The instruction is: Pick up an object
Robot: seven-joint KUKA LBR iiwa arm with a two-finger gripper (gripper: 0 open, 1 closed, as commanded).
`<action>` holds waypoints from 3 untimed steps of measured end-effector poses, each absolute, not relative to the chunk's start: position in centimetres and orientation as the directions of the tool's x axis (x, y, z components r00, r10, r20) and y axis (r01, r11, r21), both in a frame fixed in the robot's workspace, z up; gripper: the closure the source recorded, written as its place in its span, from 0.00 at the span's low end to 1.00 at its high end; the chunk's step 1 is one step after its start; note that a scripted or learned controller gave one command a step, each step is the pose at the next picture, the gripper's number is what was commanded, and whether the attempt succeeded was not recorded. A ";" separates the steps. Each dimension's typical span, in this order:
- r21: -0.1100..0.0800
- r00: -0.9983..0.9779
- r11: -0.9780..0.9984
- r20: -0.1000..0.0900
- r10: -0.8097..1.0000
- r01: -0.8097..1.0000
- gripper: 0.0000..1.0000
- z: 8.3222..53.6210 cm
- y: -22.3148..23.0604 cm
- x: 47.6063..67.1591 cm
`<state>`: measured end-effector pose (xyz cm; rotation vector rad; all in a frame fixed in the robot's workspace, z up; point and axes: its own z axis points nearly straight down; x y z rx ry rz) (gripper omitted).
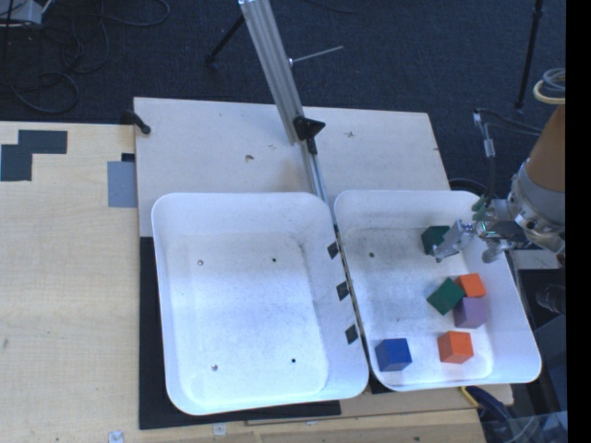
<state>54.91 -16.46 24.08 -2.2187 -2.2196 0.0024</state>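
Camera view: dark green block (pixel 434 239) touching the tool (pixel 452 245), finger state impossible to tell.

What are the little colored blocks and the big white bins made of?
The blue block and the orange block look like painted wood or solid plastic: flat even color, sharp edges, matte faces. I can't tell which. The right bin and left bin look like thin molded plastic: smooth white, rounded corners, a raised lip, with a slight sheen.

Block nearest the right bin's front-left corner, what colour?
Blue. The block shows clearly in the camera view, left of an orange block.
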 end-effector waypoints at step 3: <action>0.000 -0.002 0.002 0.000 1.000 1.000 0.00 9.1 -19.7 65.0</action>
